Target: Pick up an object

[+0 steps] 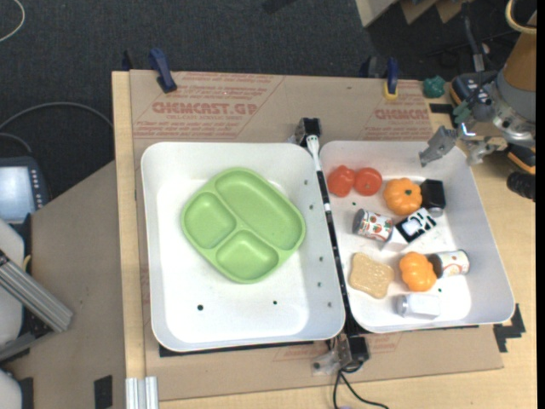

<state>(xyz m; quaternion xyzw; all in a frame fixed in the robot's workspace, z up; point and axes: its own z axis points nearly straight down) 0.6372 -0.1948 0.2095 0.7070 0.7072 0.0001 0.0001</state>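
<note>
The right bin (485, 228) holds several small objects. Two red tomatoes (354, 180) lie side by side at its back left, and an orange pumpkin (402, 196) sits beside a black block (433, 194). In the middle lie a small printed can (373, 226) and a black-and-white box (417, 225). Nearer the front are a tan toast slice (370, 275), a second orange fruit (416, 271), a white-and-orange bottle (451, 263) and a white piece (417, 307). My gripper (457, 149) hangs over the bin's back right corner, open, with nothing between its fingers, above and right of the pumpkin.
The left bin (170, 296) bears a green divided plate (243, 224) in its middle. A black strip (322, 194) runs along the seam between the bins. Blue clamps (162, 68) grip the brown board at the back. The arm's body (519, 100) stands off the bench's right side.
</note>
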